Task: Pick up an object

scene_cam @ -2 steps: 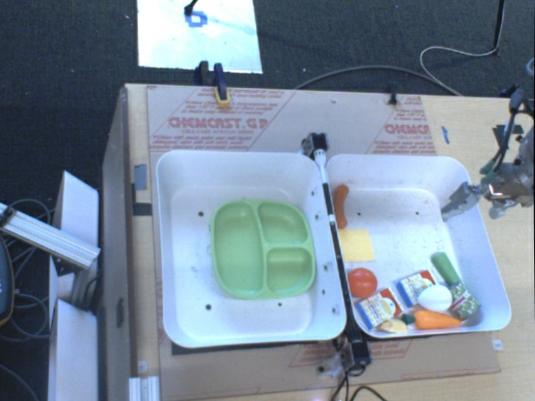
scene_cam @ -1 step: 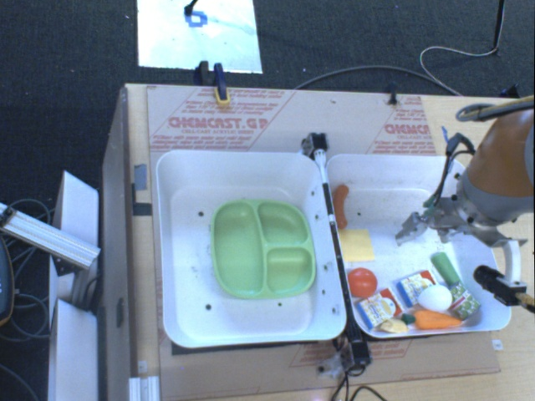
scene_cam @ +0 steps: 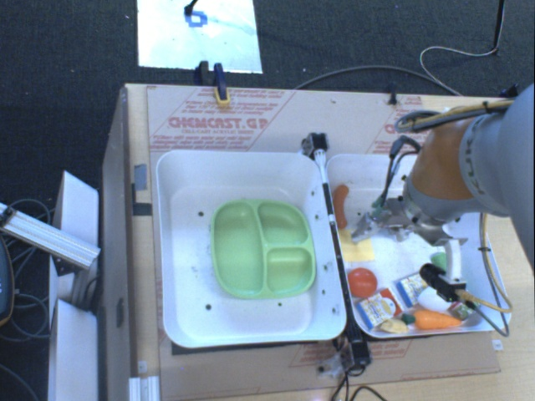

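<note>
Your tool (scene_cam: 365,224) hung over the yellow piece (scene_cam: 362,248) in the right bin (scene_cam: 489,253), beside the sausage (scene_cam: 341,205); its grip I couldn't tell; you needed a straight, centred descent.

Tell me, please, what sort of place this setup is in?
Probably a robotics lab: a robot arm reaches over two white bins, one holding a green plate, the other toy food, with cables on dark carpet.

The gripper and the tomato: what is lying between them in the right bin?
In the camera view, a yellow piece lies on the bin floor between the gripper above and the tomato below.
</note>
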Controlling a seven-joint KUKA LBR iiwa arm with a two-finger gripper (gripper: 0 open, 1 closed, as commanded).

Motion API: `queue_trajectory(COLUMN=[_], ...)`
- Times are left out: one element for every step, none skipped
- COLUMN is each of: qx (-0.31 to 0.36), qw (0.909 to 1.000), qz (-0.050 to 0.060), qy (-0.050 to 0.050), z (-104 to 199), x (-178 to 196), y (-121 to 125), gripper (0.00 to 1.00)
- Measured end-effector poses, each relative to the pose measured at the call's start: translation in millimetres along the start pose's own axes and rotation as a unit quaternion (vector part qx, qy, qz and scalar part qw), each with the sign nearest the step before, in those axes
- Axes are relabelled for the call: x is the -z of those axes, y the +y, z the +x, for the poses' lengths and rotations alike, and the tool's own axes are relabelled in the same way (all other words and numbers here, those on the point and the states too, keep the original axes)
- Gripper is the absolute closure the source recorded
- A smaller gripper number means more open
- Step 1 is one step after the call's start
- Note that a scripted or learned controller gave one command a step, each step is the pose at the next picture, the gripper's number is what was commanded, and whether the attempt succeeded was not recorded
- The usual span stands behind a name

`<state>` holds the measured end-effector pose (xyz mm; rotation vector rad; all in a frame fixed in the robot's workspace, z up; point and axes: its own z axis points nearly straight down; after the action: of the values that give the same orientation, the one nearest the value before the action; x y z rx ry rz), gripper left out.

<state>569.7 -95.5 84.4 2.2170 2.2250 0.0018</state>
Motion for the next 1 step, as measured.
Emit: queue_trajectory(qx=[0.0], qw=[1.0], qz=[-0.001], qy=[0.0], z=[-0.9], x=[10.9], y=[0.7], gripper=[1.0])
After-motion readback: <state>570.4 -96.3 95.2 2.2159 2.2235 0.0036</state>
